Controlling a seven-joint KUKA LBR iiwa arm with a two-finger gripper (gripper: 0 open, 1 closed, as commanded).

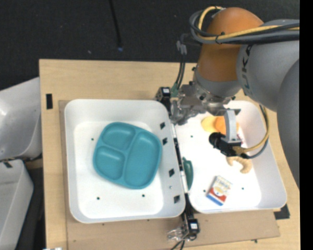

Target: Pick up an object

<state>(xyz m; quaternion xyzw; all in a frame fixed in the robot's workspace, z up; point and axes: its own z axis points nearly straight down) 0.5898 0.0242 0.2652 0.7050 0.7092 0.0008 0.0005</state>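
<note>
Pincer spread cannot be told, since it is being masked by the grey wrist, low over the upper left corner of the right white bin. Just beside it in that bin, a rounded orange and yellow object is lying; a small white carton with red and blue print is lying well apart. A grasp is likely being endangered by the crowded bin wall, or by the rounded object rolling away. The carton's print is too small to be read.
</note>
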